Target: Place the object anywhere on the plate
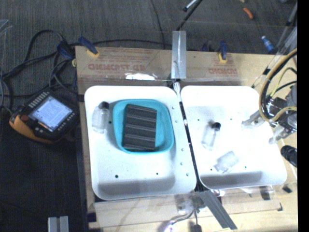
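Camera view is showing a dark ribbed block lying flat on the teal plate in the left bin, w/ a clear vial just beside the plate's left edge. Gripper is hanging at the right bin's right rim, well apart from the block; can't tell its finger state. Two more clear vials are lying in that bin.

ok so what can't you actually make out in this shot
- Gripper, camera view: at the frame's right edge, part cut off, tangled among cables; its state cannot be read.
- Clear bottle in the right bin: see-through against white, outline faint below its dark cap.
- Clear item near that bin's front: too pale and blurred to identify.
- Dark ridged block on the blue plate: hides the plate's centre.
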